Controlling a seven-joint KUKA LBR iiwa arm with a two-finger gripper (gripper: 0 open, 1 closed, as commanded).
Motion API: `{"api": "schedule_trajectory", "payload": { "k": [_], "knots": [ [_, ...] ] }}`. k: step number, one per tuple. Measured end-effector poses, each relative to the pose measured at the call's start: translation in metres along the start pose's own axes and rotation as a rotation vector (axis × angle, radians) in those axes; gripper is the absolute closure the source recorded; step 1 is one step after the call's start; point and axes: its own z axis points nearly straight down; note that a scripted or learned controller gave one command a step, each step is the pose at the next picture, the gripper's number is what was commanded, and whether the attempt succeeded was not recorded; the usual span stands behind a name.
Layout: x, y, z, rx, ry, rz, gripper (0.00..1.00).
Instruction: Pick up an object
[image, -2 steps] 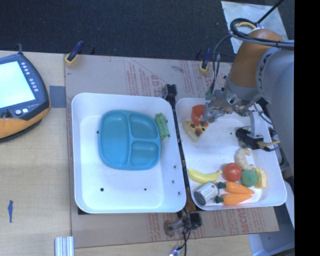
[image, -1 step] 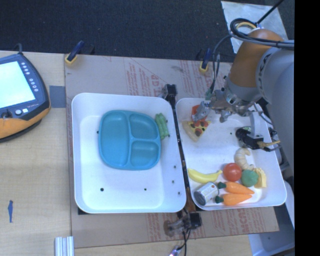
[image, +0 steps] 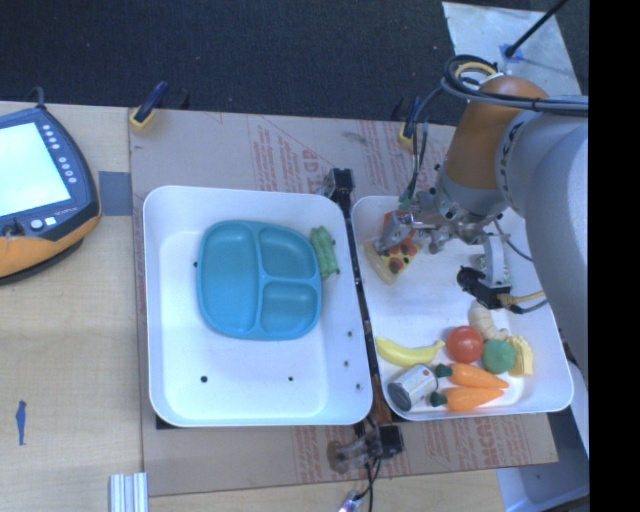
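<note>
Reaching in from the right, the grey arm with its orange band bends down over the far end of the right-hand shallow white plastic bin, wrist tilted toward the left, cables looping off its top. Its hand hangs low over the bin's far left corner; whether it is open, closed or gripping something I cannot tell, since dark hardware and small coloured shapes crowd together there.

Nearest in that bin, along the front wall, lie a short silver metal can with a dark end and two glossy orange plastic carrots, one just beside the other. Just behind them sit a curved yellow plastic banana, a round red tomato, a knobbly green vegetable piece and a pale yellow chunk, all close-packed. A beige lumpy piece rests a little farther back. Farther still, right under the hand, lies a cream-coloured wedge with red and orange spots, like a toy pizza slice.

The left-hand shallow white bin holds a smooth blue plastic plate with three compartments; a small green ridged piece touches its right edge. Both bins sit on brown cardboard over the pale wooden surface, where an orange-cased screen pendant rests at far left.
</note>
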Motion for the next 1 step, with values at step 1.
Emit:
{"api": "schedule_trajectory", "payload": {
  "k": [1],
  "knots": [
    [0.0001, 0.0006, -0.0114, 0.001, 0.001, -0.004, 1.0]
  ]
}}
